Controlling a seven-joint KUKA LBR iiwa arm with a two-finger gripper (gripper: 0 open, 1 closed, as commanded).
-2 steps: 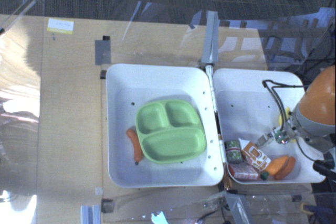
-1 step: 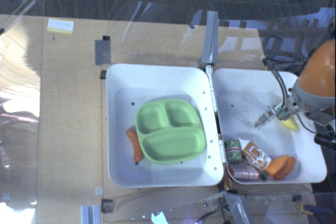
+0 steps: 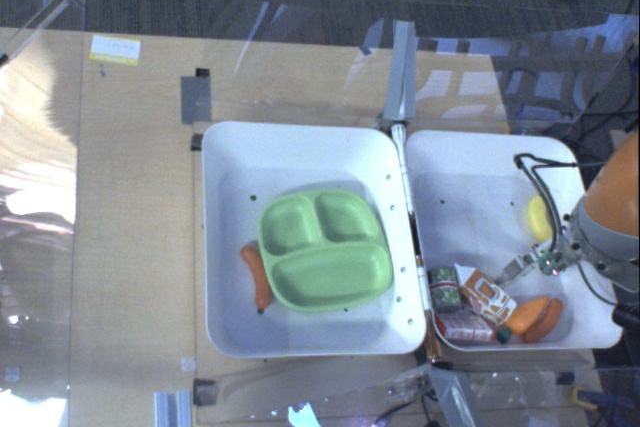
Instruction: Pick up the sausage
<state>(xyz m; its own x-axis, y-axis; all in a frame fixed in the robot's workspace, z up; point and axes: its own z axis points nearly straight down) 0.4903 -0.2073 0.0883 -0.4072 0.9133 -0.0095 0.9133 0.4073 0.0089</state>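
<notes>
Left bin (image 3: 230, 215) holds sausage (image 3: 257, 277) beside plate (image 3: 325, 250) edge.

two white bins (image 3: 300, 145), one green plate (image 3: 325, 250), one sausage (image 3: 258, 275), one carrot (image 3: 535, 317)

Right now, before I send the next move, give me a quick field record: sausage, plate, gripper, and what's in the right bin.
sausage: orange-red, on the left bin floor, against the plate's left edge
plate: green plate, three compartments, mid left bin
gripper: over the right bin, far from the sausage
right bin contents: yellow item, carrot, small packaged items at the near edge
task status: sausage not picked up
</notes>
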